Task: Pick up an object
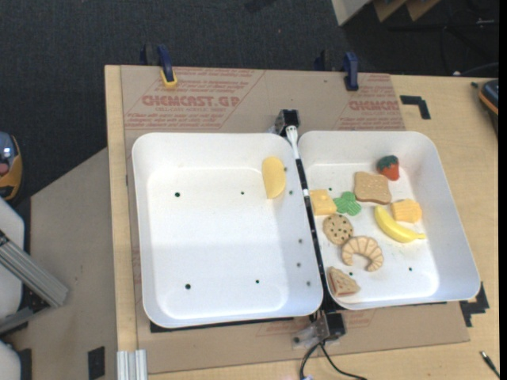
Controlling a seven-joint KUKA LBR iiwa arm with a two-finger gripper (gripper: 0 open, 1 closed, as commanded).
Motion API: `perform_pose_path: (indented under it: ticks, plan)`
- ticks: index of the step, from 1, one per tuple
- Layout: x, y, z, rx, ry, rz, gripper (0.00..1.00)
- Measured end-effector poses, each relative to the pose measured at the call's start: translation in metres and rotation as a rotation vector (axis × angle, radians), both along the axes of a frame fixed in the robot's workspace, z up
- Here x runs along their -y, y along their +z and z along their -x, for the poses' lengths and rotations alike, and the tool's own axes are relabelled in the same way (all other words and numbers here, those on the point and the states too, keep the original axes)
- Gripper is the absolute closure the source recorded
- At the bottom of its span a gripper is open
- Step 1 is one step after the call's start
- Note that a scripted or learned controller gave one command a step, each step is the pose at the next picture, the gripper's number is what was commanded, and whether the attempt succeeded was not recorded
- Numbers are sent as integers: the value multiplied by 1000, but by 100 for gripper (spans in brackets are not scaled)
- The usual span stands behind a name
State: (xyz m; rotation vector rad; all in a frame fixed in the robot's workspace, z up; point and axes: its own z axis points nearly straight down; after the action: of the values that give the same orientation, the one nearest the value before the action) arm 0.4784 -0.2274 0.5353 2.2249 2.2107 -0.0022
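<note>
The end effector's state cannot be told from this view. Candidate objects crowd the right bin (444,212) at frame centre-right: banana (396,226), croissant (364,252), cookie (338,228), while a yellow piece (274,177), perhaps a chip, lies alone in the left bin (158,212). Tight packing risks a pinch catching two neighbours, or slipping off.

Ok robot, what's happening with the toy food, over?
Nothing picked yet. One yellow piece alone in the left bin. Croissant, banana, cookie crowd the right bin.
</note>
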Motion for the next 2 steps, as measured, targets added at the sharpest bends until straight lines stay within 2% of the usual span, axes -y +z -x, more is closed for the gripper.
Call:
perform_pose_path:
  ticks: [1, 2]
  plan:
    - [-102, 0, -2, -2, 16, -7, 100]
    - [-5, 0, 0, 0, -2, 1, 100]
